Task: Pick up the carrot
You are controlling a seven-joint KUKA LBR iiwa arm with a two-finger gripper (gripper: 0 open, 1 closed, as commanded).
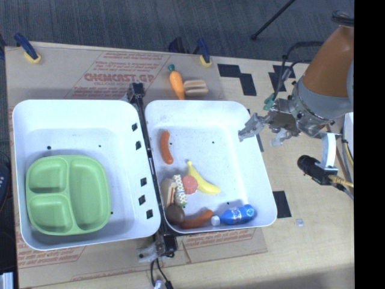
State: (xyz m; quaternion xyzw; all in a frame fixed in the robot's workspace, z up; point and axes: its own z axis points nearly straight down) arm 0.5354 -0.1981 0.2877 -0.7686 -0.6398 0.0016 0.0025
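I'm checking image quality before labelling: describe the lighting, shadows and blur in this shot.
Camera view: even, soft overhead light; the white bins look bright but keep their speckle, with mild shading along the walls. The carrot outside the bins is sharp enough to make out. The gripper and arm are slightly blurred; small toys in the right bin look soft.

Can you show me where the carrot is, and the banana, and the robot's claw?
carrot (176, 85): camera view, middle of its orange body, on the bench behind the bins.
banana (203, 182): camera view, middle of its yellow curve, in the right bin.
claw (248, 131): camera view, at its fingertips, over the right bin's rim.
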